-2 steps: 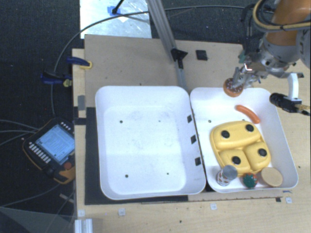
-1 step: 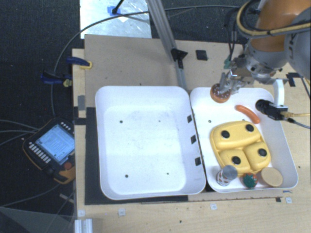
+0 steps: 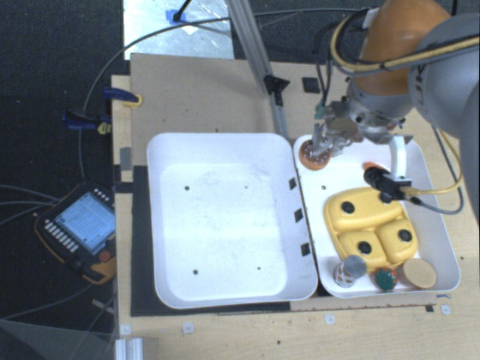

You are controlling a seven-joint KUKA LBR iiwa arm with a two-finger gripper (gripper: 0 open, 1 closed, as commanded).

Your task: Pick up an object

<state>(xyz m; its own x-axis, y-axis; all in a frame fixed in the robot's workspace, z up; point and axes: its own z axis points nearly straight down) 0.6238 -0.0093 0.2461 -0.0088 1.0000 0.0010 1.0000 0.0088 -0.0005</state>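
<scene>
While reaching into the right bin (image 3: 448,276), my gripper (image 3: 321,150) is hovering over a small brown object (image 3: 312,158) (partly hidden); finger state is looking unclear.

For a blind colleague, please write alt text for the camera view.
A grey robot arm with an orange band reaches from the right, its gripper low over a small brown round object at the far left corner of the right bin. That bin also holds a yellow toy and small items; the left bin sits beside it.
</scene>
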